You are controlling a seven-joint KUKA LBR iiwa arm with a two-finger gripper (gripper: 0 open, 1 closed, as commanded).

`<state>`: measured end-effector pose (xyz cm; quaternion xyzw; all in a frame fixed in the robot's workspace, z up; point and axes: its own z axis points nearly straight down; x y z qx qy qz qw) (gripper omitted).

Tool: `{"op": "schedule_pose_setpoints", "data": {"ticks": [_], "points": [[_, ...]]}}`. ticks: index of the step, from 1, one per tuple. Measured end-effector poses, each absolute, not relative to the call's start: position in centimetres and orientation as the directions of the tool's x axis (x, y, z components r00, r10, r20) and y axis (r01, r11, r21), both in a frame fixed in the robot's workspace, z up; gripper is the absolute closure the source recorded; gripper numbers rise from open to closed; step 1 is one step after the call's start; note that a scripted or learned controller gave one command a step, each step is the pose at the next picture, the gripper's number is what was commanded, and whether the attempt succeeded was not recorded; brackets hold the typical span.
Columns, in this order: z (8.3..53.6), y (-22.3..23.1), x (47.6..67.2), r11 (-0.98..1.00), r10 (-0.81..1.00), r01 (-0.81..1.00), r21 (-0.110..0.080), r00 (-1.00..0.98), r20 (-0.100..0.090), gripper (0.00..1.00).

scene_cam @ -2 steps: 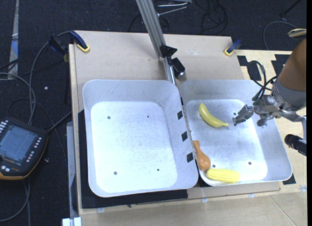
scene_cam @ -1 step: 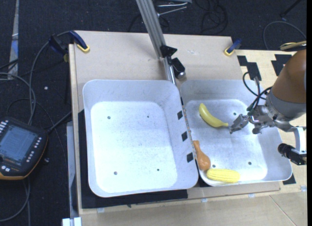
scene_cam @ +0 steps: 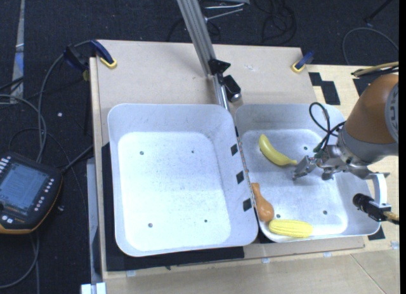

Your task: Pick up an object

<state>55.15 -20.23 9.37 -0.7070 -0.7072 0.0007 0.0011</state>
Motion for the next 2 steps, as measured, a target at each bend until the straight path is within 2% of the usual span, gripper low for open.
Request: {"op": "schedule_pose_setpoints", "data": {"ticks": [1,2], "points": [[10.5,-20.3,55.2,0.000,1.000,1.000,0.000,0.000,0.000,1.00],[16.6,-19.6,55.5,0.001,1.000,1.000,0.004,-0.001,-0.001,1.00]]}}
